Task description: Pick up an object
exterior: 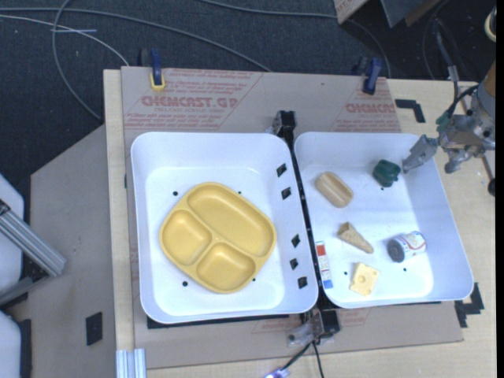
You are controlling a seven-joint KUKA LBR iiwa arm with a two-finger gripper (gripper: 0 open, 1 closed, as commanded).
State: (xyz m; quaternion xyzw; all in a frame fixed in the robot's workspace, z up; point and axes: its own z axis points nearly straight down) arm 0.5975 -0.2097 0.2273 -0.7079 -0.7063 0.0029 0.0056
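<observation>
In the camera view, the gripper hangs at the far right edge of the right bin, over its rim. Two pale fingers show, one slanting left toward the bin and one further right, with open space between them, so they stand apart and nothing is between them.

The object closest to them is a small dark green object, lying in the far right part of the right bin, just left of the left finger. Whether the finger touches it I cannot tell. It looks like a small, compact, rounded toy piece: probably light and stiff, perhaps a little slick, so a pinch across its narrow middle seems the safest hold, with the fingers coming down either side of it.

Other candidates lie in the same bin. A tan bread roll sits in the far left part, likely light plastic or foam, best taken across its short width. A tan wedge lies near the middle; its slanted faces could slip out of a squeeze. A small can lies on its side to the right, round and liable to roll. A yellow cheese piece lies flat at the near side, thin and hard to get under.

The left bin holds a yellow divided plate, wide and shallow, poorly suited to a narrow pinch except at its rim.
</observation>
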